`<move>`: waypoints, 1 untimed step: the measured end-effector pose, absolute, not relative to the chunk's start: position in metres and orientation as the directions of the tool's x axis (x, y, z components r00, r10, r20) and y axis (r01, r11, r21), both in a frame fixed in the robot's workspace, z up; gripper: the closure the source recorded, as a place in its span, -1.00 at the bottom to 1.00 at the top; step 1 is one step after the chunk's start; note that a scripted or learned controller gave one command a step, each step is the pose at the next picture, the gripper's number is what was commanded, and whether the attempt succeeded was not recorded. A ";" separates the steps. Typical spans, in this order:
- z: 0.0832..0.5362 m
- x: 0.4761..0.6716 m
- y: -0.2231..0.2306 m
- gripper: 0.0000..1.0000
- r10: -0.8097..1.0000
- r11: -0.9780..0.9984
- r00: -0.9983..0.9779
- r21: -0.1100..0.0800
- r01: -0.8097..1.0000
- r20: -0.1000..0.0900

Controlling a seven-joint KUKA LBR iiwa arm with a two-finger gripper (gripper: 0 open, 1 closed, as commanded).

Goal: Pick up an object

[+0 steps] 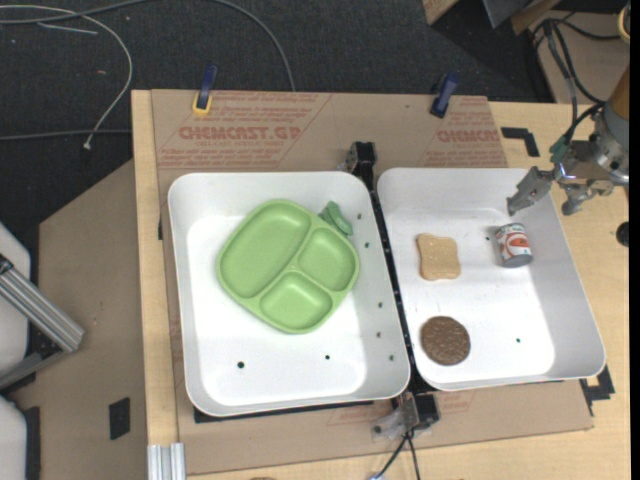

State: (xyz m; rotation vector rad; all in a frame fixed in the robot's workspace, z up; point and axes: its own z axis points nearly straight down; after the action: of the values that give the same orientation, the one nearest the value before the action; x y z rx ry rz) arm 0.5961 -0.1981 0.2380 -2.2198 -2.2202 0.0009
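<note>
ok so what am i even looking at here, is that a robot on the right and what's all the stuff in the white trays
Yes. One camera looks down at a slant on a bench. The grey metal thing at the right edge is the robot arm's gripper, its two fingers spread open above the right bin, holding nothing. Its job is to pick up an object. The right bin holds a small toy can lying on its side, a tan toy bread slice and a brown round toy patty. The left bin holds a green divided plate with a small green item at its upper edge, too small to identify.
</note>
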 end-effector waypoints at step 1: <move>0.239 0.596 -0.198 -1.00 1.000 0.000 0.000 -0.001 1.000 0.001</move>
State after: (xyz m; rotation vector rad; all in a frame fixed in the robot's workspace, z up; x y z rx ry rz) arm 0.5964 -0.1981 0.2386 -2.2202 -2.2211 -0.0001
